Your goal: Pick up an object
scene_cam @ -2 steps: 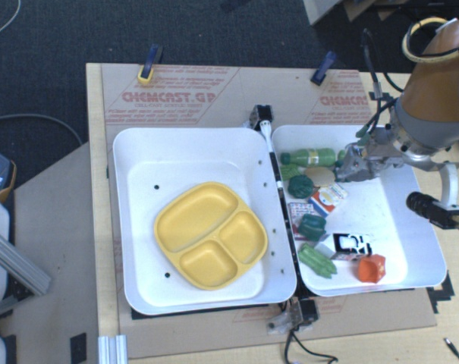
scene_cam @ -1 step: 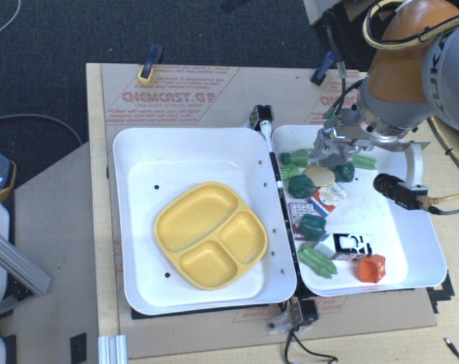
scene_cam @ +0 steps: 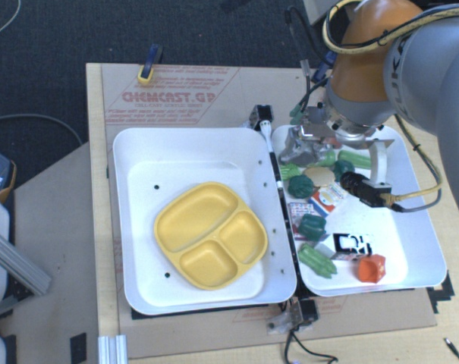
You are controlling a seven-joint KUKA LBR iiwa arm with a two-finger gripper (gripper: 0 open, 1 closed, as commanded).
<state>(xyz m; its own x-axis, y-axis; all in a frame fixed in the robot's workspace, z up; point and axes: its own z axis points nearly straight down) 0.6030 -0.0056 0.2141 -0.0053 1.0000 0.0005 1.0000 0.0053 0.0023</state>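
- 1 yellow tray (scene_cam: 211, 235) with 3 compartments lies diagonally in the left bin (scene_cam: 130, 165).
- Right bin (scene_cam: 411, 256) holds several small objects: 1 green pepper (scene_cam: 317, 259) lying diagonally, 1 orange block (scene_cam: 372, 268).
- End effector (scene_cam: 314, 144) above that bin's far end.

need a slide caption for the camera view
KUKA arm's claw low over the cluttered right bin; yellow divided tray sits in the left bin.

two white bins (scene_cam: 130, 203). left bin: a yellow tray (scene_cam: 210, 235). right bin (scene_cam: 419, 241): green pieces near (scene_cam: 317, 260) and far (scene_cam: 356, 160), a dark teal one (scene_cam: 312, 226), an orange-red block (scene_cam: 371, 268), a black-and-white item (scene_cam: 352, 243), a red, white and blue packet (scene_cam: 329, 196). grey arm (scene_cam: 434, 59) with orange band (scene_cam: 369, 48). brown board (scene_cam: 176, 89) with red print; blue and yellow clamp (scene_cam: 149, 64) far left.
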